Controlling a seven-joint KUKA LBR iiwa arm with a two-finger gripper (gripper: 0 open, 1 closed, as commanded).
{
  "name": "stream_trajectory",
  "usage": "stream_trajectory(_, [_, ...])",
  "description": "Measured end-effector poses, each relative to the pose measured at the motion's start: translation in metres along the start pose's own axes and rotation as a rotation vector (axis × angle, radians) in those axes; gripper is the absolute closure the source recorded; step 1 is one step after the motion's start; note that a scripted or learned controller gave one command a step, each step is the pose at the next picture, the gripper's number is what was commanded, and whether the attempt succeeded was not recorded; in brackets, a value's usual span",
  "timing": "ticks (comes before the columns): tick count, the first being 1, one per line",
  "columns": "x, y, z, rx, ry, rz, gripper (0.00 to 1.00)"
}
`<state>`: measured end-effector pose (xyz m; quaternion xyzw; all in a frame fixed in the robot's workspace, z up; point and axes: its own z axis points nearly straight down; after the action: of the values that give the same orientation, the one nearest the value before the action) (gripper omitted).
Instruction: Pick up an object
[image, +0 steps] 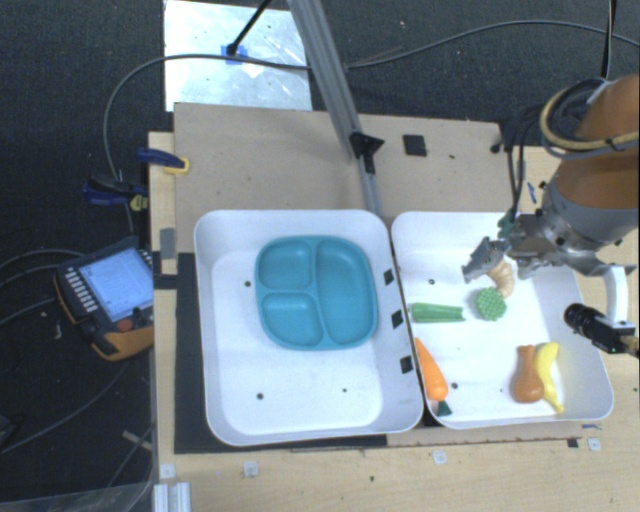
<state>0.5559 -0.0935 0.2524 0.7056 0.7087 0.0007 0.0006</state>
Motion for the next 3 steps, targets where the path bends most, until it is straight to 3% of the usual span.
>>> stream_trajectory(3, [-0.002,-0.005,0.145,0.003,0.0,0.004,0.0])
